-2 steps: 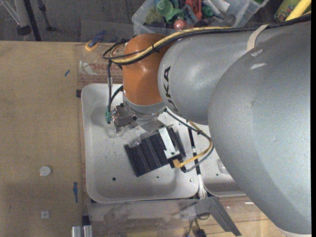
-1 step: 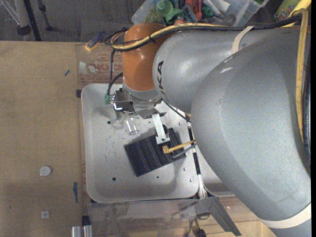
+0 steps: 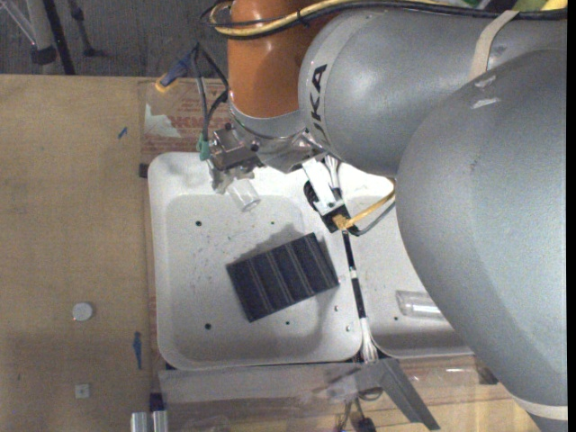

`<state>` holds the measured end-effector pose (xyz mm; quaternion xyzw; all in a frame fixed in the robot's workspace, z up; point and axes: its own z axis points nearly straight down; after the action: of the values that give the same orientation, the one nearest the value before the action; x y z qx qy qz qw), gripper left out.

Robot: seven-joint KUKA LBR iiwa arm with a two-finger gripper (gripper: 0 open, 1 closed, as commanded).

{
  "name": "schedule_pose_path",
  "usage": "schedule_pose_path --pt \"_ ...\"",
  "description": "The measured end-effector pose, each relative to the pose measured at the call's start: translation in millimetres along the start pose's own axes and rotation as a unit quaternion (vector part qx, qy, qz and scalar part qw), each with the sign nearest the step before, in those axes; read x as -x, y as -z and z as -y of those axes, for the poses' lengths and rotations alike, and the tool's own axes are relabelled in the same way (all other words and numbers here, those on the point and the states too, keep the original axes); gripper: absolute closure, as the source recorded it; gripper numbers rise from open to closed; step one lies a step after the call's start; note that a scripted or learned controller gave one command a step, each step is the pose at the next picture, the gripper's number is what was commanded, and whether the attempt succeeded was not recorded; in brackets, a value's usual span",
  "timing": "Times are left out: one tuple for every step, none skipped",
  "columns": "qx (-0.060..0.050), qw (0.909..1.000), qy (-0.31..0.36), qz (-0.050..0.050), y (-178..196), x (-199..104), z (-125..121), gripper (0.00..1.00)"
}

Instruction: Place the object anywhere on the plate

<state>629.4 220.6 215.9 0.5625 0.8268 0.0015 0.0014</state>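
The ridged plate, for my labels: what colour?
Dark grey to black, ribbed plate; camera view.

So the arm (image 3: 423,106) takes up most of the right side and top, grey with the orange band (image 3: 261,52) sitting over the top edge of the left bin (image 3: 175,268). The gripper (image 3: 236,185) hangs over that bin's upper part, and there's something small and clear (image 3: 243,196) right at its tip, can't tell if it's actually pinched. A dark ribbed plate (image 3: 282,275) lies tilted in the middle of the bin, well apart from the gripper. The right bin (image 3: 409,336) peeks out under the arm, with a clear object (image 3: 418,307) in it. A small grey disc (image 3: 82,311) sits on the bench (image 3: 72,196) to the left.
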Motion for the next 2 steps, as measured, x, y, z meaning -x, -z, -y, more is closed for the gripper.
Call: schedule_pose_path --pt "-0.002 0.9907 0.136 -0.001 -93.5 10.1 -14.3 1.0" --pt "-0.002 0.916 0.401 -0.002 -44.4 -11.7 53.4 1.0"
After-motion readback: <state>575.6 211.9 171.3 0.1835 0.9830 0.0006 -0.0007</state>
